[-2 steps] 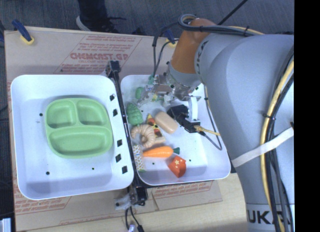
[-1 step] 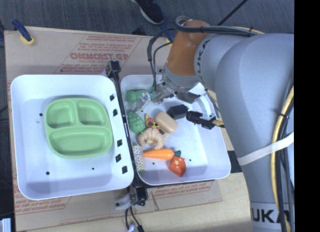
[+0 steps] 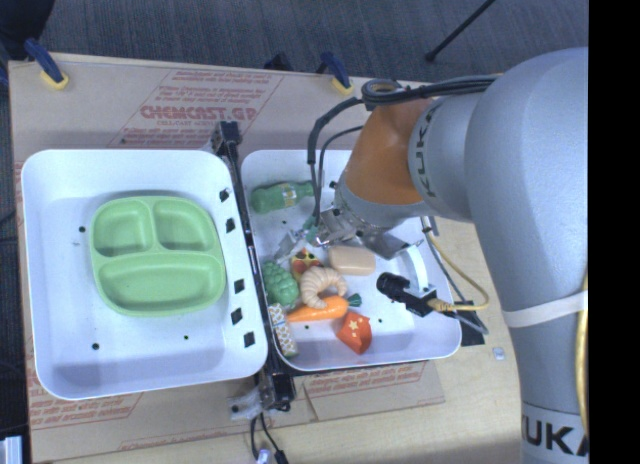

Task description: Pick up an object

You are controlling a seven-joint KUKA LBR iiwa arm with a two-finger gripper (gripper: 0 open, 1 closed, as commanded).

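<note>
Left bin point(image 3: 40, 252) holds a green tray point(image 3: 157, 252). Right bin point(image 3: 440, 337): green bottle point(image 3: 280, 195) at far left, then a pile with green toy point(image 3: 280, 284), shrimp point(image 3: 322, 285), carrot point(image 3: 318, 311), red piece point(image 3: 355, 331). Gripper point(image 3: 325, 237) low over the pile's far side, grey arm point(image 3: 500, 162) above; grip state hidden, cannot tell.

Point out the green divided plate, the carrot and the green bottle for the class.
green divided plate point(image 3: 157, 253): camera view, on the ridge between its compartments.
carrot point(image 3: 322, 310): camera view, on its orange body.
green bottle point(image 3: 276, 196): camera view, on its middle.
</note>
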